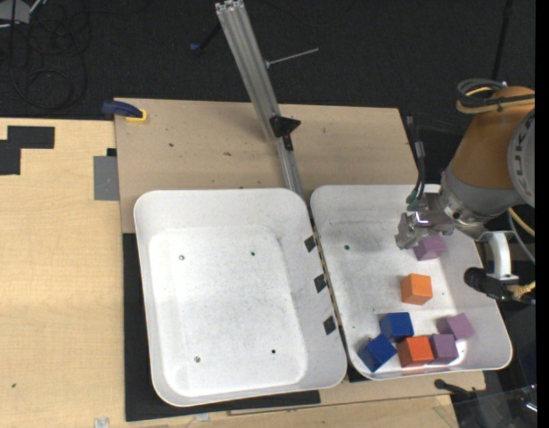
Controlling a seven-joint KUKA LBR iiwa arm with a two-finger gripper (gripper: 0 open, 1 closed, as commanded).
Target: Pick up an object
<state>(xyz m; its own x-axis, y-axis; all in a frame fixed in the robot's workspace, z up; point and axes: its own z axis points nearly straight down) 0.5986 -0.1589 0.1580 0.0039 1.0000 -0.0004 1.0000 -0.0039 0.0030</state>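
- Counter (212, 141) of pale wood carries two shallow white bins side by side, with dark floor and cables beyond its far edge.
- Left bin (167, 212) sits nearer the middle of the view; its floor shows a few small dark specks.
- Right bin (364, 212) lies against it, black clips marking the seam between the two.
- A grey arm with an orange band (488, 154) reaches in from the right and comes down over the right bin's far half.
- Its hand (417, 230) hangs low just above the bin floor, right beside a purple block (429, 249) that lies at its near side, touching it or almost so.
- How far the hand is spread cannot be told from this angle, and no block is seen gripped in it.
- An orange cube (416, 288) rests alone on the bin floor, nearer the camera than the purple block and apart from it.
- At the bin's near rim a cluster lies close together: two blue blocks (388, 337), an orange block (418, 350), and two purple blocks (451, 337).
- A slanted metal rail (254, 78) rises from the seam between the bins toward the upper left.
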